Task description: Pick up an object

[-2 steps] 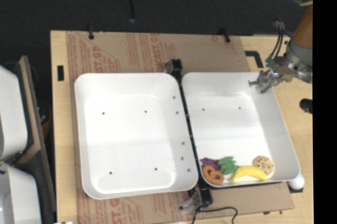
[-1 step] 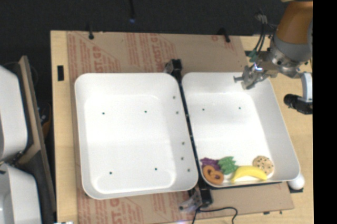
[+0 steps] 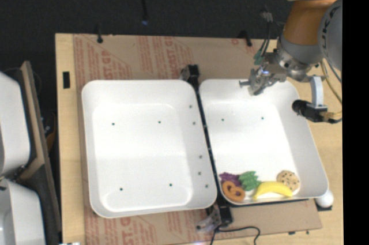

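We've got the gripper (image 3: 258,83) parked at the right bin's (image 3: 305,140) 12 o'clock edge, fingers too blurry to tell, so we'd swing toward 6 o'clock for the banana (image 3: 272,189).

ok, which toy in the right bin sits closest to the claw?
The cookie, rightmost of the cluster, above the banana's right end; the others lie further left.

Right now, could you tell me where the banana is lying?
The banana lies in the right bin, along its near edge towards the right corner, between the green toy and the cookie, far from the gripper.
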`<state>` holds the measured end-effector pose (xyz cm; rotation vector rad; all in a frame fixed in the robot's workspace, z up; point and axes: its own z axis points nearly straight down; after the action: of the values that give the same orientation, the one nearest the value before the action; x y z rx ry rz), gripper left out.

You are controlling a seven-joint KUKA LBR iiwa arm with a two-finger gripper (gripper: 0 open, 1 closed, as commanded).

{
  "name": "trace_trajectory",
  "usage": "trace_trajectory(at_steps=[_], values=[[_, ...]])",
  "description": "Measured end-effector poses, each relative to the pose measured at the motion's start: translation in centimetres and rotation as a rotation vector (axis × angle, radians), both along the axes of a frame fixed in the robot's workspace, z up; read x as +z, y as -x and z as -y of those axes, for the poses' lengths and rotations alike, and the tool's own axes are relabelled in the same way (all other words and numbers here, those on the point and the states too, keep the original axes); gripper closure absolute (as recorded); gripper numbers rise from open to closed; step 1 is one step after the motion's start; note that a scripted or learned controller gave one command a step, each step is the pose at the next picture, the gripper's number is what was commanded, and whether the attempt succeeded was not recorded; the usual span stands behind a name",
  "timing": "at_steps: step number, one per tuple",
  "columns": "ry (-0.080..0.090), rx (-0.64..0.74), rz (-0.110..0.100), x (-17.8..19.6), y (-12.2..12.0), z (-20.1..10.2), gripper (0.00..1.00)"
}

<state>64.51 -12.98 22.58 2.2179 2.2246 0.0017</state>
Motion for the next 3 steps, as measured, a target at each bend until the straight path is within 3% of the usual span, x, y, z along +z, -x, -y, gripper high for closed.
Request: trace_trajectory(at_steps=[3], values=[[-0.001, 0.001, 0.000, 0.9, 0.8, -15.9, 1.00]])
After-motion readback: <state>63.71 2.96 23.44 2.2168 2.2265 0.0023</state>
